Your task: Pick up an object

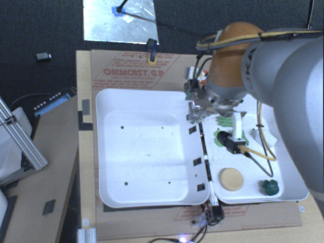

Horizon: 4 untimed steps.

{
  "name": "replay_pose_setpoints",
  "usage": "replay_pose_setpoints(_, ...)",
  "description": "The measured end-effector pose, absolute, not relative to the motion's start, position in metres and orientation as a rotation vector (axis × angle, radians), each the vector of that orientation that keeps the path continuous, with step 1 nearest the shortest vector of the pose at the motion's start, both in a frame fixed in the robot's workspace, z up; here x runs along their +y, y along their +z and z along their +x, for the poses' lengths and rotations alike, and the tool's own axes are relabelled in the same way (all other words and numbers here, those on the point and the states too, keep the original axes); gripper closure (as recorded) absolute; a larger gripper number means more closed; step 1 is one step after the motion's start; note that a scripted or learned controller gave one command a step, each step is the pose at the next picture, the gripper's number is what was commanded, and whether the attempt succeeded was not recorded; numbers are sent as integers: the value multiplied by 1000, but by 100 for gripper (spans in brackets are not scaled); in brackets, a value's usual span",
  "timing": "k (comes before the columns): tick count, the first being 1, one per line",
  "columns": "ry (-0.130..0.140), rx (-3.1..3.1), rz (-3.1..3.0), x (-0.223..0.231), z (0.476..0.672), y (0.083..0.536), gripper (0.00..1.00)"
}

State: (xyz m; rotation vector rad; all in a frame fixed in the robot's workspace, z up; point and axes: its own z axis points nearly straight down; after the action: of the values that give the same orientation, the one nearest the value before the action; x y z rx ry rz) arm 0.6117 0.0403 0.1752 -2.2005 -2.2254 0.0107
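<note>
My gripper [194, 111] hangs over the inner edge of the right bin [291, 184], near its far left corner, under the orange-banded wrist. In that bin a tan round disc [231, 178] lies near the front. A dark green lumpy object [270, 187] sits at the front right. A flat green piece [219, 137] lies mid-bin, and a paler green striped piece [224, 120] lies just behind it, partly hidden by the arm. Both green pieces sit a little right of the gripper.
The left bin [147, 151] lies beside the right one, their rims meeting under the gripper. Both rest on a cardboard sheet [131, 70]. A shiny metal plate [119, 14] and a blue-yellow clamp [151, 51] sit behind the bins.
</note>
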Motion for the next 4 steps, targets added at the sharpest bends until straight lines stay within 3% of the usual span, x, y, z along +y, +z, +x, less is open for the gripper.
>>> replay_pose_setpoints(1,-10,-2235,-2210,137,604,242,100)
replay_pose_setpoints(2,-6,-2233,-2209,227,598,234,100)
replay_pose_setpoints(3,-23,-2233,-2216,236,579,365,100)
replay_pose_setpoints(4,-12,-2227,-2224,233,653,388,100)
